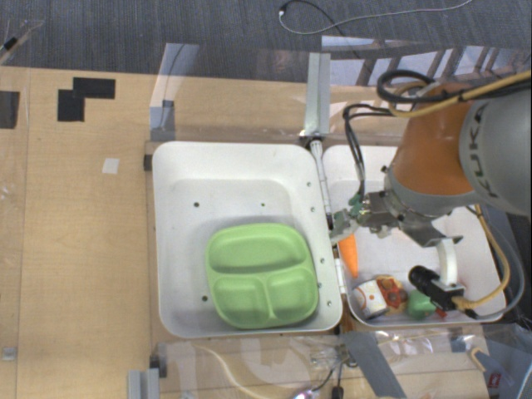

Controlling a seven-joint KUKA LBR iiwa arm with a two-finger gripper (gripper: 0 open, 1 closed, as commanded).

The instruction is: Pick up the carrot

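The carrot (350, 256) is seen low in the right part of the frame, a short, smooth orange cone lying in the right bin (371, 161), just beside that bin's left wall, with a scrap of green at its upper end. The hand (363, 213) is held just above it in the picture, under the bulk of the grey arm (499, 152) and its glossy orange band (432, 152). Whether the hand is spread or pressed together cannot be told, and nothing is seen gripped in it.

On the grey casing, at the right edge, the letters "KU" can be made out.

Lower in the same bin, against its bottom rim, a small cluster is noted: a little white tub (370, 298) with a dark mouth, a red-and-yellow piece (391, 289) touching it, and a lumpy green thing (418, 306) to the right. Their labels cannot be read.

The left bin (233, 152), a shallow tray of matt white plastic with rounded corners, is taken up in its lower half by a light green plate (262, 273) moulded into three compartments, one long and two smaller.

Both bins are carried by a pale wood-grain tabletop (75, 248), marked at the upper left with black blocky shapes (83, 96). Along the top, dark ribbed carpet (166, 7) is crossed by a thin looping cable (332, 25).
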